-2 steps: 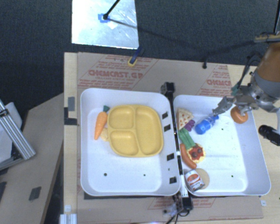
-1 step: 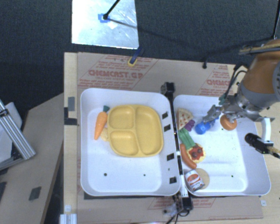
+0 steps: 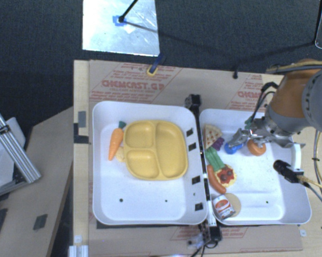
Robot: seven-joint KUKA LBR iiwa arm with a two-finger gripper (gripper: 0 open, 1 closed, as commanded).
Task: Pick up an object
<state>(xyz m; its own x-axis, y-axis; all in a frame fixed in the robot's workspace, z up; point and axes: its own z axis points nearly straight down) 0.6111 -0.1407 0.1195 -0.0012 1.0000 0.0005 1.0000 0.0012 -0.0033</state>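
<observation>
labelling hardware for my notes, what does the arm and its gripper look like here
The arm is a thick, rounded grey body with a broad orange band above the wrist. Thin dark cables loop along the wrist near the band. The gripper is a small silvery metal assembly with two short fingers. No readable markings show on it.

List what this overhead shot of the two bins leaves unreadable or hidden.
- Pincer: fingers too small and blurred in the camera view to tell whether they grip anything.
- Blue object: partly covered by the pincer; its shape is unclear.
- Orange object: tucked under the wrist, partly hidden.
- Can: label too small to read.
- Arm: cut off by the right edge.
- Pale item beside the carrot: mostly hidden by the yellow tray.
</observation>
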